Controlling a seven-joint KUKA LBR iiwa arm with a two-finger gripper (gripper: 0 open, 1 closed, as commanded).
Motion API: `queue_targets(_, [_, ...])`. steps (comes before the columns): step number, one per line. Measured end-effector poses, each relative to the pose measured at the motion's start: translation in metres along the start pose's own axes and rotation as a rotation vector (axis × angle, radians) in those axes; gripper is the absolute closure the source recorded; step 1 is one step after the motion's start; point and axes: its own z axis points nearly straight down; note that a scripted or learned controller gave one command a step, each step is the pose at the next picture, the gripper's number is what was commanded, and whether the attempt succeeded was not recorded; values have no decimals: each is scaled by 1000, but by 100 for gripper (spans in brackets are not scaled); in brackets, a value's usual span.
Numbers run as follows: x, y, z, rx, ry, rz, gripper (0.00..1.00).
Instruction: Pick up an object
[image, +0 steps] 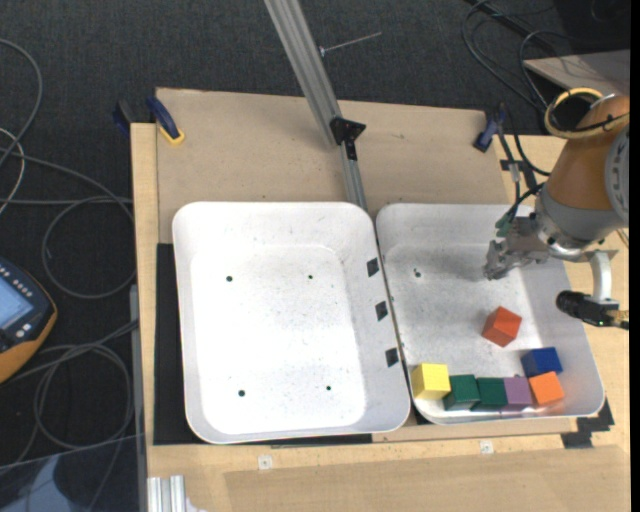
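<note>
Claw (497, 262) over right bin (440, 300), grip state unreadable. Red block (502, 326) lies loose just below, apart from others. Centre over it, descend straight, avoid bin wall.

Red block (502, 326), blue block (541, 361), orange block (546, 387), yellow block (432, 380), white speckled bins (200, 240)

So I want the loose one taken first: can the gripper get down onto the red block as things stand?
Probably yes. The red block lies alone on the right bin's floor, apart from the other blocks, with the gripper just beyond it.
</note>
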Motion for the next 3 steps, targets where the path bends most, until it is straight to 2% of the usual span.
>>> queue_targets(1, [7, 9, -59, -7, -2, -3, 100])
queue_targets(3, [-1, 10, -150, -6, -3, -2, 100])
